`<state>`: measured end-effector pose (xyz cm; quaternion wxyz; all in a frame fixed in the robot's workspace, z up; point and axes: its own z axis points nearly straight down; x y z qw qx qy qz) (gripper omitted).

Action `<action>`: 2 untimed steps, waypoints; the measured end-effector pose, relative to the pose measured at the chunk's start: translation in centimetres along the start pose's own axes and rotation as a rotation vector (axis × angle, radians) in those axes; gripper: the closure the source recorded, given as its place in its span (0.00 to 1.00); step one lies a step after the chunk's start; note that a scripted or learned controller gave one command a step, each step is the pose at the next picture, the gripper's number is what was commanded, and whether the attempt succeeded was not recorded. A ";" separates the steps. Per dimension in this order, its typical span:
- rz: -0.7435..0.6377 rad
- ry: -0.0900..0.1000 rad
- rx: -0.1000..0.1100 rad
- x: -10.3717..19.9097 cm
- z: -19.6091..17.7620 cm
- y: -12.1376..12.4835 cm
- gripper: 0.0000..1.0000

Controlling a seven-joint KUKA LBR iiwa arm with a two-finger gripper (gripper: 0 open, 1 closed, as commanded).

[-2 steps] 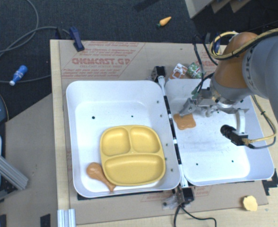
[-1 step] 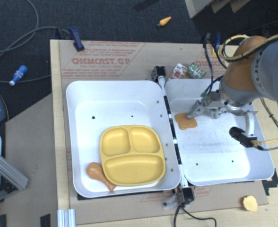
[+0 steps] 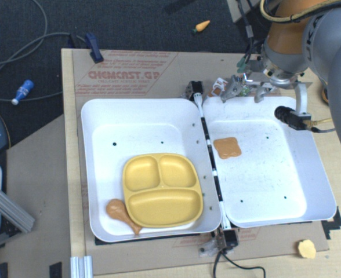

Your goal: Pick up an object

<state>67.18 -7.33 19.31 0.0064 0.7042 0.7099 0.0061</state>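
the right bin [image 3: 309, 178] holds one thing, a flat tan-brown patty or cookie-like piece [image 3: 227, 147], lying in its upper left part, close to the seam between the two bins. it looks light, thin and fairly stiff, probably a plastic toy food; being so flat against the bin floor, it offers little height to grip, so the best hold is likely across its narrow width at the edges, coming straight down.

the left bin [image 3: 95, 155] holds a yellow divided plate [image 3: 161, 190] in the lower middle, and a toy drumstick [image 3: 121, 213] touching the plate's lower left edge. the plate looks rigid, smooth and wide, best taken by its rim. the drumstick looks light and rounded, and could be pinched at its thin end.

the end effector [image 3: 247, 88] hangs in the upper right of the frame, over the back rim of the right bin, well apart from the brown piece. nothing shows between its fingers; whether they are spread or pressed together i cannot tell, since the metal parts blur together there.
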 end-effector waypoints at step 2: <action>0.010 0.001 0.023 1.9 0.7 -6.7 0.00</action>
